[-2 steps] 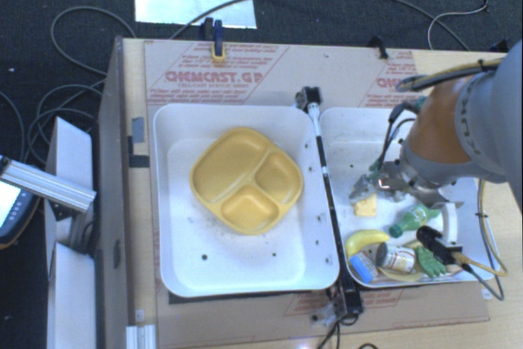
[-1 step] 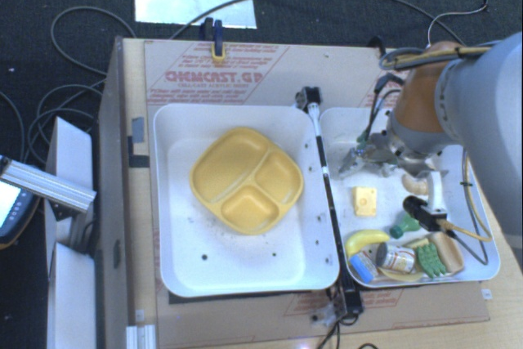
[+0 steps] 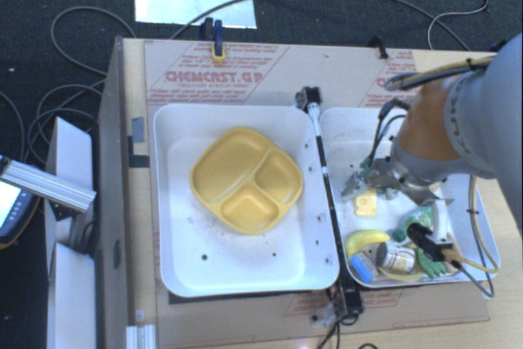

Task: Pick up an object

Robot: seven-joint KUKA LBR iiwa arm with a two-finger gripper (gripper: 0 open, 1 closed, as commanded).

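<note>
The bench point(image 3: 245, 69) is a pale board with red print, and it carries two shallow white bins side by side. The arm point(image 3: 482, 118) comes in from the right, grey with an orange band above the wrist, and bends down over the right bin point(image 3: 343, 135).

The left bin point(image 3: 176, 257) holds one thing, a yellow plate point(image 3: 245, 180) with three compartments. The plate lies flat near the middle of the bin, turned cornerwise to the walls.

The gripper point(image 3: 365, 182) is low inside the right bin, in its middle part and towards the wall shared with the left bin. I cannot tell whether it is open or closed, and nothing is seen held in it.

The small things lie in the near half of the right bin. A banana point(image 3: 366, 240) is by the shared wall. A small bottle point(image 3: 398, 259) lies on its side just to the right of the banana. A flat yellow wedge point(image 3: 366, 205) lies just below the gripper; whether they touch is not clear. A green piece point(image 3: 420, 218) lies to the right of the wedge, and a second green piece point(image 3: 431, 263) is by the bottle.
</note>
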